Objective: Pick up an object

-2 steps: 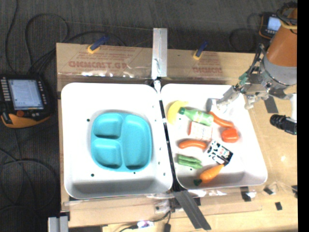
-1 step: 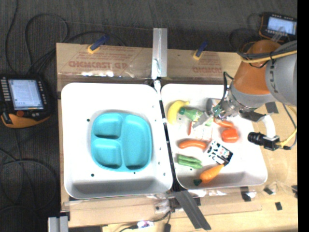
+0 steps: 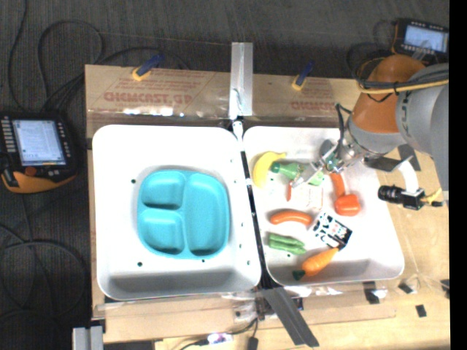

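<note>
Risk: my gripper (image 3: pixel 323 168), finger spread unreadable, crowds green pepper (image 3: pixel 288 170) and banana (image 3: pixel 264 164); could pinch both or neither.

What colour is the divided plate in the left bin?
Turquoise blue; the three-compartment plastic plate shows best in the camera view.

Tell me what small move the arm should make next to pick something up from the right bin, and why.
Probably a short descent straight down. The gripper hovers in the right bin, close above the green toy beside the yellow banana, with nothing visibly between its fingers. Items crowd here, so a vertical drop seems less likely to nudge the neighbouring orange carrot-like toy.
</note>
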